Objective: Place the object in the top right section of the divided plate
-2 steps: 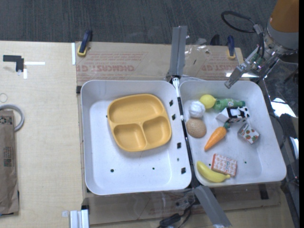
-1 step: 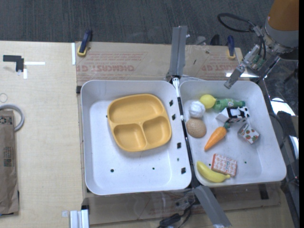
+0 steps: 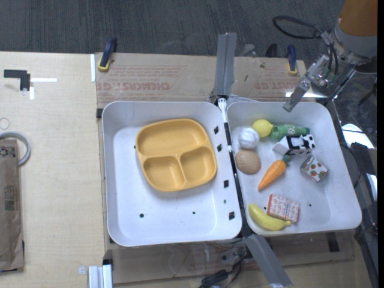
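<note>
The yellow divided plate (image 3: 144, 141) lies in the left bin (image 3: 120, 215), with one wide section at the back and two smaller ones in front; nothing lies on it. My gripper (image 3: 294, 101) hangs over the back rim of the right bin (image 3: 342, 209), above and to the right of the lemon (image 3: 262, 126). It carries nothing that I can see. The arm's orange band (image 3: 360, 11) is at the top right corner.
The right bin holds a white ball (image 3: 249, 138), a brown round piece (image 3: 247, 161), a carrot (image 3: 273, 173), a banana (image 3: 267, 219), a pink box (image 3: 282, 208), a green item (image 3: 289, 131), a black-and-white carton (image 3: 299, 143) and a small carton (image 3: 313, 169).
</note>
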Motion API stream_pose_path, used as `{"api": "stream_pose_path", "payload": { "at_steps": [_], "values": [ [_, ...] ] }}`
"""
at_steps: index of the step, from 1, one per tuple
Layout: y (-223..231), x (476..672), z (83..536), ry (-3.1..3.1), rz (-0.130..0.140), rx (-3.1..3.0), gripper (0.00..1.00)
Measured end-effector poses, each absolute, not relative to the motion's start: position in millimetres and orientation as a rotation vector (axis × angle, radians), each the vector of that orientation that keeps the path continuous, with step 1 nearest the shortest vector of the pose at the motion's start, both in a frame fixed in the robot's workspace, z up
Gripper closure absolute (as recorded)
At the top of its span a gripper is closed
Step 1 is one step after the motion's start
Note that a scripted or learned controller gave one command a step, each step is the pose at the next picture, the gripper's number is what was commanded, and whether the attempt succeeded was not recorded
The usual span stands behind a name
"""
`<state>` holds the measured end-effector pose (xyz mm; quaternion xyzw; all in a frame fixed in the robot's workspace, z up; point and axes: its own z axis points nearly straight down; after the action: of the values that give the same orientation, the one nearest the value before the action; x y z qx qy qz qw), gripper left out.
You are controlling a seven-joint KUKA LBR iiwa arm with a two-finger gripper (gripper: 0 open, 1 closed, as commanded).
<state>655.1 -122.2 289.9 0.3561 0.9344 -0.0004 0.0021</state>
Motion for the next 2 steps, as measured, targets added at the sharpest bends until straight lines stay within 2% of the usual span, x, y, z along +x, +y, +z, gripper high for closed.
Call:
{"api": "stream_pose_path", "payload": {
  "at_steps": [2],
  "values": [
    [-117.1, 650.3, 286.3, 2.968, -0.002, 1.026, 0.0]
  ]
}}
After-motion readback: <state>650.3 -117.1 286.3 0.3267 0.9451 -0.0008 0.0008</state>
